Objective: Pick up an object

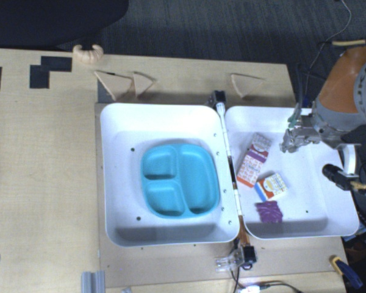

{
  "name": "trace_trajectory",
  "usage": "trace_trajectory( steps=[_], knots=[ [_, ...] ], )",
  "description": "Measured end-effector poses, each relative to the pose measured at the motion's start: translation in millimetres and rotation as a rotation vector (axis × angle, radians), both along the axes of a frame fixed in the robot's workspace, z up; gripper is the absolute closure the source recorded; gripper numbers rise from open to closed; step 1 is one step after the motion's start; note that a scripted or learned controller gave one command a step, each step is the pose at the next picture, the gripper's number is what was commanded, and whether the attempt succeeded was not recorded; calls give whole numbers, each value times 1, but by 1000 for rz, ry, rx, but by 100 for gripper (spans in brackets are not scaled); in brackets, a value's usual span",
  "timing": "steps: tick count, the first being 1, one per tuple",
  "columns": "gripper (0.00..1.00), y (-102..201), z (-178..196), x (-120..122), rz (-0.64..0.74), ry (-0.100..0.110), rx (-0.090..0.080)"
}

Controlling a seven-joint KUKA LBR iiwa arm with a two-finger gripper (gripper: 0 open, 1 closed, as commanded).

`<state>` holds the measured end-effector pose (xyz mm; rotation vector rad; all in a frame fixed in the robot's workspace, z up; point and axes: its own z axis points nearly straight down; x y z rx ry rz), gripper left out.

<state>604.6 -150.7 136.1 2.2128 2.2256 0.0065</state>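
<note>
The left white bin (110, 163) holds a blue divided tray (180, 179). The right white bin (329, 218) holds three things apart from one another near its left wall: a pink-and-white carton (254, 159), a small orange-and-white packet (272, 186) and a crumpled purple piece (269, 212). The gripper (291, 144) hangs just right of the carton, carrying nothing visible. Whether it is spread or closed cannot be told.

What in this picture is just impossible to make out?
All in the camera view:
Print on the pink-and-white packet: too small to read.
Label on the orange-and-white box: blurred.
What the purple thing is: too small and blurry to tell.
Tip of the tool: blurred.
Rest of the arm: cut off at the picture's right side.
</note>
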Motion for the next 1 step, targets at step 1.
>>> trace_trajectory(
  steps=[1],
  knots=[
    [100,30,46,63,2,-2,-1]
  ],
)
